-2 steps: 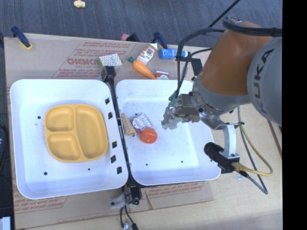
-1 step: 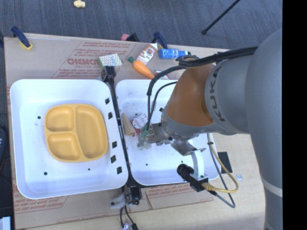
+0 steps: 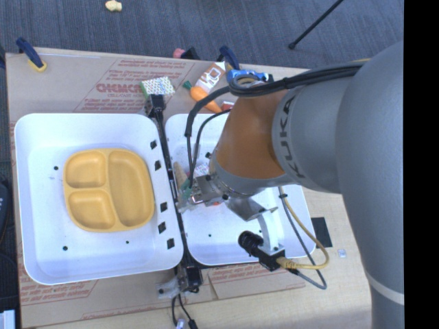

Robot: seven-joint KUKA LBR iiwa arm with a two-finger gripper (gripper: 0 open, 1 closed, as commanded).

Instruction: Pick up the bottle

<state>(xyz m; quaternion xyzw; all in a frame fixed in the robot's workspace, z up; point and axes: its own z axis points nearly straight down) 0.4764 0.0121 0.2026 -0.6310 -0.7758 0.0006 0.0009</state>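
Bottle (image 3: 208, 84) lies on the bench just past the right bin's (image 3: 206, 249) far rim, outside it. Gripper (image 3: 197, 192) is down inside that bin near its left wall, well apart from the bottle. Can't tell its opening state.

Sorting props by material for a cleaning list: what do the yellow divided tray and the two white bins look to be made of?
The yellow divided tray looks like moulded plastic, matte: uniform colour, soft rounded compartment ridges, no glare. The white bins seem thin formed plastic with a slight sheen, given their rounded corners and smooth walls; coated metal can't be ruled out.
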